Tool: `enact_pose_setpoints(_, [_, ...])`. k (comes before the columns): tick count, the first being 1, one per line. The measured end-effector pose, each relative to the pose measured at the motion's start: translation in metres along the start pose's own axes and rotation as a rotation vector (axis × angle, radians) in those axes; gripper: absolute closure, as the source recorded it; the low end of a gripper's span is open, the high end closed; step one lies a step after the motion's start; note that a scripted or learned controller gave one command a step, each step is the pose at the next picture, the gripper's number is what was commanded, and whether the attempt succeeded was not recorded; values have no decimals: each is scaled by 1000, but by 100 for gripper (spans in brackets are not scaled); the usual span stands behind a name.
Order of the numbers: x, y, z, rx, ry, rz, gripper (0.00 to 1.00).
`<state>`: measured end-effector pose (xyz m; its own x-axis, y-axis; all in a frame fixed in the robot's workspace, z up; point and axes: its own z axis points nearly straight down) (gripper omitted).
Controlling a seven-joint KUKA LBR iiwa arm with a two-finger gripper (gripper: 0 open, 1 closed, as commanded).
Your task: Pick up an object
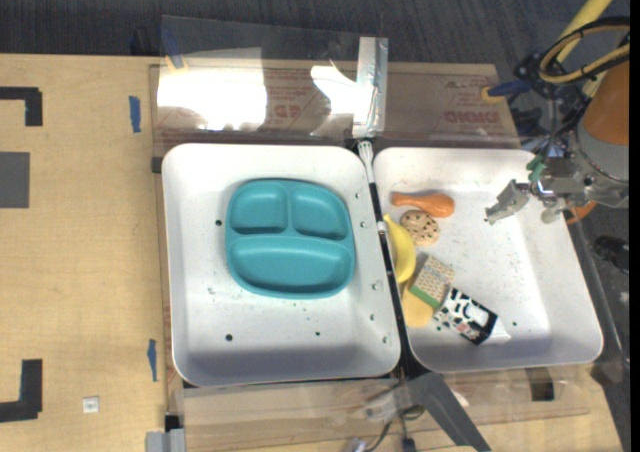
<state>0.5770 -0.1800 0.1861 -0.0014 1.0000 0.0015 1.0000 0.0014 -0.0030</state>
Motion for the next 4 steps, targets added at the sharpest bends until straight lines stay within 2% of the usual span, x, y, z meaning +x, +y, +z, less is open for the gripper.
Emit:
enact_pose_setpoints(1, [17,6,65,6,1,15,0])
enact_pose_setpoints(2, [63,68,99,-6,-3,-98,0])
enact_pose_setpoints(3, [63,68,87,-9,-5,-100,100])
enact_pose_setpoints(4, [134,38,-1,-7,0,-16,100])
